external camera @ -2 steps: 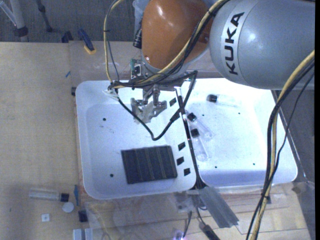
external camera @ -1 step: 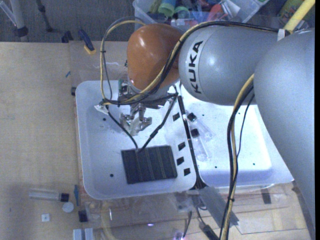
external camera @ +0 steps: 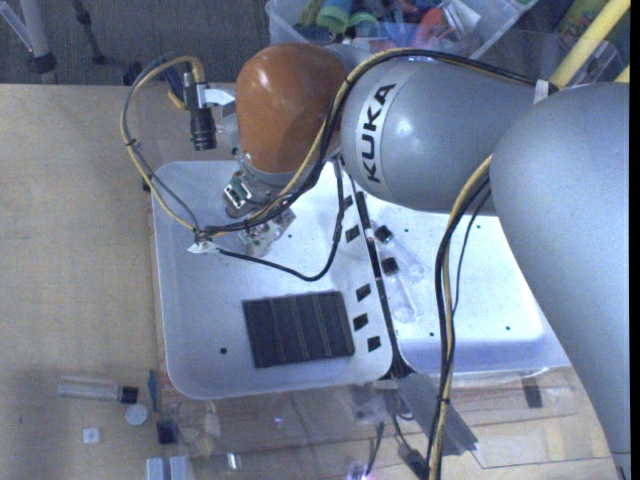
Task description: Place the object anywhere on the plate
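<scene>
The end effector point(external camera: 262, 230) hangs low over the far part of the left bin point(external camera: 190, 368), beyond the dark ribbed plate point(external camera: 298, 329). Its state cannot be told, and the object cannot be made out. The release may miss the plate if the object is not carried nearer.

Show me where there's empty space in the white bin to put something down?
The left bin has bare floor along its near-left corner, left of the dark plate, and a strip between the plate and the tool. The right bin has bare floor near its front edge. It is crowded at the left bin's far end, under the arm and its cables.
</scene>
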`<state>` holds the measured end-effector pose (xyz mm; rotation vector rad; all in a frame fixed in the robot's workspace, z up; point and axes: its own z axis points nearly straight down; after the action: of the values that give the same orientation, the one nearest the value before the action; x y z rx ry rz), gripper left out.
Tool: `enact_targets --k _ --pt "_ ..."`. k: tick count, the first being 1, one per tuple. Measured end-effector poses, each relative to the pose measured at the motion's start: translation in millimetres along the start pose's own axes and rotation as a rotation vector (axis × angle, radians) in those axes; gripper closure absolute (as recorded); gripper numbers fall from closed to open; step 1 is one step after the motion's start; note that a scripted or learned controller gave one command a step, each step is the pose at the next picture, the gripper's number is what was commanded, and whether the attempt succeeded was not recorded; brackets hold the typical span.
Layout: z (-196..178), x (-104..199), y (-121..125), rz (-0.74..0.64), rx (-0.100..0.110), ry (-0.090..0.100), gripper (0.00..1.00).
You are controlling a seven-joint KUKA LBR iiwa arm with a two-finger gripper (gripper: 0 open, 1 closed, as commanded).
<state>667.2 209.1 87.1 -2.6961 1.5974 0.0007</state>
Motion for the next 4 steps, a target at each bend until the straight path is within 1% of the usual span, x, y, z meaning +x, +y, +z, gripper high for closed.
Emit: enact_targets --k 1,2,3,4 --pt "-68.6 -16.0 -8.4 -0.327 0.000 -0.001 1.00" --pt "-58.0 -33.1 23.3 -0.730 -0.007 -0.004 1.00" --pt "-68.7 -5.1 78.3 -0.767 -0.006 -0.002 1.00" --pt "-10.0 -76.8 103.1 -0.760 0.004 0.007 1.00"
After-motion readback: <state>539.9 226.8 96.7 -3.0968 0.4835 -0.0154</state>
